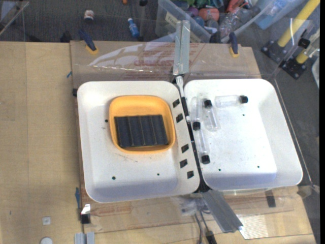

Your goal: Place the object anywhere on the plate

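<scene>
Orange plate (142, 103) in left bin (96, 151) w/ black ridged block (141, 131) on it — wide rim margins; pincer state unknown.

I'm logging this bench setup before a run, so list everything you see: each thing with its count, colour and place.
bins: two, white, shallow, side by side on the bench.
plate: one, orange-yellow, rounded square, in the left bin.
ridged block: one, dark grey, lying on the plate.
clear tubes: about four, transparent with black caps, in the right bin, near its left and upper-left side.
divider: one, grey metal strip, running between the two bins.
storage tub: one, clear, full of mixed coloured items, on the floor beyond the bench.
clamps: two, blue and orange, at the bench's far edge.
</scene>
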Available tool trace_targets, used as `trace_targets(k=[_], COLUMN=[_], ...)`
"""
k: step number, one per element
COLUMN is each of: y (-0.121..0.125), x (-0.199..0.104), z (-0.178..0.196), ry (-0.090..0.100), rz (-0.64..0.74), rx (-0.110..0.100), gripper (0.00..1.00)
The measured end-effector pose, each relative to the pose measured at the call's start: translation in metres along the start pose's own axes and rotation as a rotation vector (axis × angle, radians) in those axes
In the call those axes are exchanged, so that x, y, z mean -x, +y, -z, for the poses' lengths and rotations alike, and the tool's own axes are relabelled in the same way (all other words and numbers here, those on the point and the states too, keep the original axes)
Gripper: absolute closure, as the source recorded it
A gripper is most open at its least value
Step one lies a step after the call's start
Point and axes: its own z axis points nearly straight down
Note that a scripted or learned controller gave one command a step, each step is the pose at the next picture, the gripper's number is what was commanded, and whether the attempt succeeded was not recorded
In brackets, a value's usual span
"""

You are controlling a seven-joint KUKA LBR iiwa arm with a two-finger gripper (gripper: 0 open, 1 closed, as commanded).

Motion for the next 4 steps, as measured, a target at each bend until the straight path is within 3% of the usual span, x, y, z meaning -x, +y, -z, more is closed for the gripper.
trace_targets(k=[1,3,4], y=[-0.0002,-0.0015,-0.0009], x=[-0.0007,0.0000,-0.0001], z=[-0.0006,-0.0002,-0.0002], ry=[0.000,-0.001,-0.001], rz=[0.275,0.265,0.524], rx=[0.000,0.002,0.001], gripper=[1.00,1.00,1.00])
